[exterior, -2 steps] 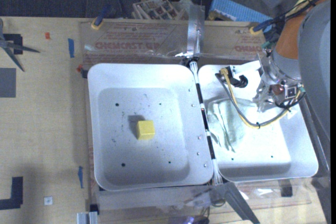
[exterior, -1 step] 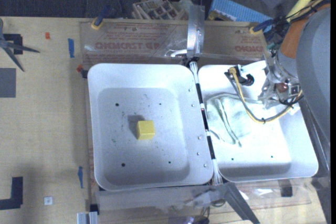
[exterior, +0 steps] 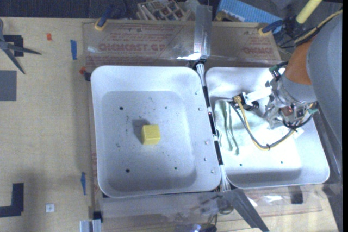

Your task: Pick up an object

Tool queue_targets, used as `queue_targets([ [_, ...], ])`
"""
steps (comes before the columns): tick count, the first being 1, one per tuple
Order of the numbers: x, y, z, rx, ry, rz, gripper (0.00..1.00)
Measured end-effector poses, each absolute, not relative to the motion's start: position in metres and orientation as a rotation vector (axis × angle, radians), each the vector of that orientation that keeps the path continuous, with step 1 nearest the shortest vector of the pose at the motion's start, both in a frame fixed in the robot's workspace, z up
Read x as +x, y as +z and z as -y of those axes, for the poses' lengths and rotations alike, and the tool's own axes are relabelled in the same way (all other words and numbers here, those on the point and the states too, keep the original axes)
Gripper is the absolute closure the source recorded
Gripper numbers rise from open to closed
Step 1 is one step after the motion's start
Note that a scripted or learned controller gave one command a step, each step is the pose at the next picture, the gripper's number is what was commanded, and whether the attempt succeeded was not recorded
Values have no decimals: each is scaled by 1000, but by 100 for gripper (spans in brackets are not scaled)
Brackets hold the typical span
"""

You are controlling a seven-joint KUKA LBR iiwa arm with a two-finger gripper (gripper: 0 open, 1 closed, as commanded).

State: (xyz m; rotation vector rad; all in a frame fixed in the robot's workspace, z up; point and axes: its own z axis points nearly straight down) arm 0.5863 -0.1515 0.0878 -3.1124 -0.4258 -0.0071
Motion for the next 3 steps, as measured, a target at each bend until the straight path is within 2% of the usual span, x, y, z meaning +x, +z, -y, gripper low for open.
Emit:
queue_targets([
  [1,478,96,104,-3124,6,306,100],
  [2,493,201,64,-3125,3,318,100],
  [3,525,239,10,-3125,0,320,100],
])
